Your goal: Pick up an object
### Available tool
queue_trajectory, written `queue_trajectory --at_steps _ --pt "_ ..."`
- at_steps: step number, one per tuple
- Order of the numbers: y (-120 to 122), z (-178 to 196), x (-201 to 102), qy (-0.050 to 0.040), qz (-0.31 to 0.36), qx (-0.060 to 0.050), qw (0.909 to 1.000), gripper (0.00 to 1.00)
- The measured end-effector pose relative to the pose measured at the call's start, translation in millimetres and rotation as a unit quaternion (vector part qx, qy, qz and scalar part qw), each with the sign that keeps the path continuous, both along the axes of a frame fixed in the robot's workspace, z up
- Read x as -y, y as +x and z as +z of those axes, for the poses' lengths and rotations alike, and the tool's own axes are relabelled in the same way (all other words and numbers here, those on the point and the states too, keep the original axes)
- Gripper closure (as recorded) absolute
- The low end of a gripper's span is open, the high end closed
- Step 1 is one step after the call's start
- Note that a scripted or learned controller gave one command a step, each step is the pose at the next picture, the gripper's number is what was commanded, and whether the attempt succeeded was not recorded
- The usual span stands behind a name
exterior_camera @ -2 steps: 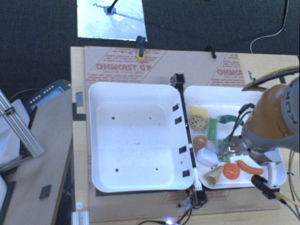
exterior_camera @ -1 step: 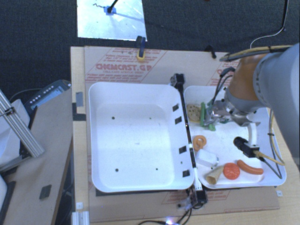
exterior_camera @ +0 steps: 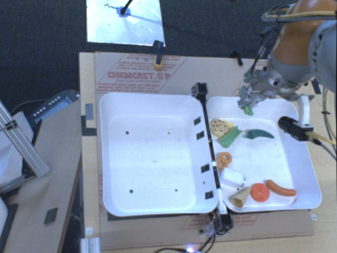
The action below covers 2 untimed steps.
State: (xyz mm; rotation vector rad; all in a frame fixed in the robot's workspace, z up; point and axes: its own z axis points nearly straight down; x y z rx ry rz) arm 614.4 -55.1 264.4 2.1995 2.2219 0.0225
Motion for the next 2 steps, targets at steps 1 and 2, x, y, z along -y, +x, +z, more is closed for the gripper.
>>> queue_trajectory --at_steps 1,2 --pt "9.0 133.4 -69.7 0.0015 0.002 -0.001 1.0 1.0" --pt "-23.6 30.6 -139.6 0.0015 0.001 -0.015 0.9999 1.0"
